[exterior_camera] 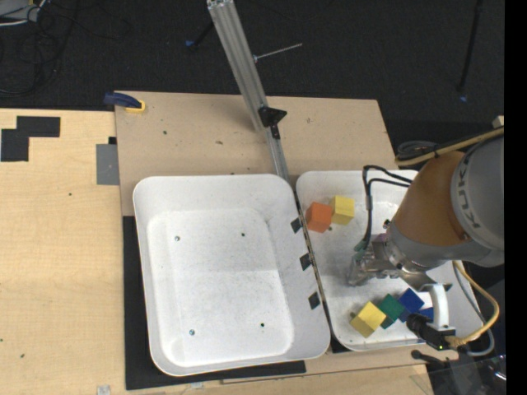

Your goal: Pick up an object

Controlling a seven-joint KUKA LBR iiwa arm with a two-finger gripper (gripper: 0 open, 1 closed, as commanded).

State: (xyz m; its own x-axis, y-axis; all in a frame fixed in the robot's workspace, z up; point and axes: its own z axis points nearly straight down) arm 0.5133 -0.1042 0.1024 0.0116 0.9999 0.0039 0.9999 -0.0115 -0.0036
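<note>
The approach is under way: the gripper hangs low at the frame's lower right, inside the right-hand shallow white plastic bin. I cannot tell its state. Next it must close on something, perhaps the yellow cube just below.

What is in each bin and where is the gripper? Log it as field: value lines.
left bin: white, shallow
right bin: orange block touching yellow block near far end; second yellow block, green block and blue block clustered near front edge
arm: reaches in from the right over right bin
gripper: low in right bin, between the two clusters
grasp: nothing seen between fingers
</note>
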